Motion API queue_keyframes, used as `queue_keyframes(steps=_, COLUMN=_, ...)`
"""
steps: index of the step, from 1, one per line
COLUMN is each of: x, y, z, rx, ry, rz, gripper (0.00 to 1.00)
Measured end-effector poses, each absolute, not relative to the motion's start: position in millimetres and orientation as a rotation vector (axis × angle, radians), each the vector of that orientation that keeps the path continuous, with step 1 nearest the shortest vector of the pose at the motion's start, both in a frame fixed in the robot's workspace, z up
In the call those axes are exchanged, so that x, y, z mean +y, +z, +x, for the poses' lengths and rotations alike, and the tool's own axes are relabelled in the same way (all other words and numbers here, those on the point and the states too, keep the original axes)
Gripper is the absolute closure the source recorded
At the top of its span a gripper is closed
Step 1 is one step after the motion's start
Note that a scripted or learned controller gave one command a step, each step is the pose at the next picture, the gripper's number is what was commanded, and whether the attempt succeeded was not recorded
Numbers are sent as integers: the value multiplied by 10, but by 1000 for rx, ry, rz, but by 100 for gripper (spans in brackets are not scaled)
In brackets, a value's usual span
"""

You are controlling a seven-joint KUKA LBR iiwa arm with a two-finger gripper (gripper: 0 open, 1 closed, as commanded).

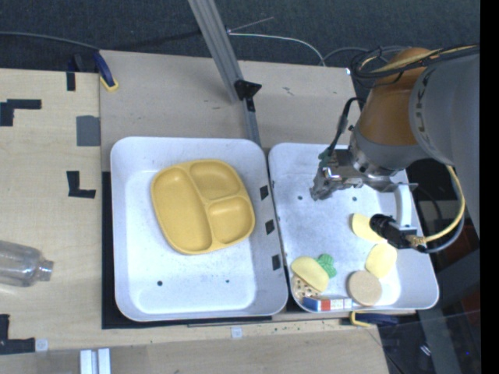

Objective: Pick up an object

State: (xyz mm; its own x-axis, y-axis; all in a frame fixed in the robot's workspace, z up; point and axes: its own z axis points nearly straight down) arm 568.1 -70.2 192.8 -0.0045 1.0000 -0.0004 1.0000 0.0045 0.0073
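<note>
Bins side by side: left bin (132, 287) carries a yellow divided plate (203, 206), right bin (421, 291) the small stuff. Arm (405, 107) hangs over the right bin's upper half, gripper (321, 191) above bare floor, gripping nothing I can see; finger state, cannot tell. Nearest candidate is the yellow piece (361, 225), lying just toward the bin's near right from the gripper. Tan disc (364, 287), yellow-and-green toy (312, 270) sit further on, along the near wall.
</note>
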Motion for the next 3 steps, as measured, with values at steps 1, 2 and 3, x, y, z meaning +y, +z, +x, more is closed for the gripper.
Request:
queue_keyframes(steps=1, x=-566, y=1882, z=5298, rx=2223, ry=-5, rz=2224, gripper=100)
queue_keyframes(steps=2, x=-829, y=1984, z=5326, rx=2221, ry=-2, rz=2223, gripper=100)
queue_keyframes(steps=3, x=-905, y=1941, z=5595, rx=2224, ry=0, rz=2219, gripper=100)
